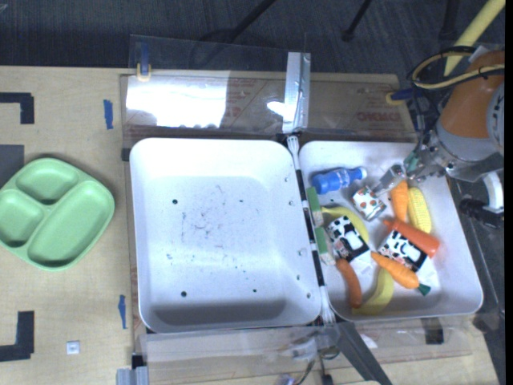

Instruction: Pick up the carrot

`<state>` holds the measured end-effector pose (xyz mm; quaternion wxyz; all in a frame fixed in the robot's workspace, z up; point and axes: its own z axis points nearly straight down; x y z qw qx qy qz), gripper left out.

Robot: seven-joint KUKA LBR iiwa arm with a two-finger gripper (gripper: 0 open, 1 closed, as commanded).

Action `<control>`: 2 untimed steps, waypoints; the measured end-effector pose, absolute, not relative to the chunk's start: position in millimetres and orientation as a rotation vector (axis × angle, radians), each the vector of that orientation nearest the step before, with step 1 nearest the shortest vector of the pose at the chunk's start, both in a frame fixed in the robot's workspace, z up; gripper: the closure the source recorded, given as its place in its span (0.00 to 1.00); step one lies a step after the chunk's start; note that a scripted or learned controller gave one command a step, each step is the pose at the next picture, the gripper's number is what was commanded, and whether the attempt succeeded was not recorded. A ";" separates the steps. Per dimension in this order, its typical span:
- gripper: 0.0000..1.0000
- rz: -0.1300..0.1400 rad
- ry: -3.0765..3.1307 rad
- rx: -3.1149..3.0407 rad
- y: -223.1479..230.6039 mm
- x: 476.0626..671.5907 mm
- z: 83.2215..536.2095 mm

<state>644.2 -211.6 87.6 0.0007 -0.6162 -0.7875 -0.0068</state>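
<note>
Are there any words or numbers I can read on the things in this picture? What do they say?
No text here can be read for sure.
Blue bottle: its label is too small to read.
Small white box with red and green spots: a picture, no clear words.
Two black and white cow-pattern packs: blotches, no clear letters.
Brown board behind the right bin: faint reddish lettering, too blurred to read.

Orange carrot (395, 270); blue bottle (335, 180); yellow corn (418, 208); black-and-white cow-patterned carton (347, 237); green divided plate (53, 212); white bins (152, 163).
</note>
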 end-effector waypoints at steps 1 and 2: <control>1.00 -0.014 -2.482 -1.939 -214.1 645.0 99.0; 1.00 -0.003 -2.555 -1.837 -176.0 668.4 198.8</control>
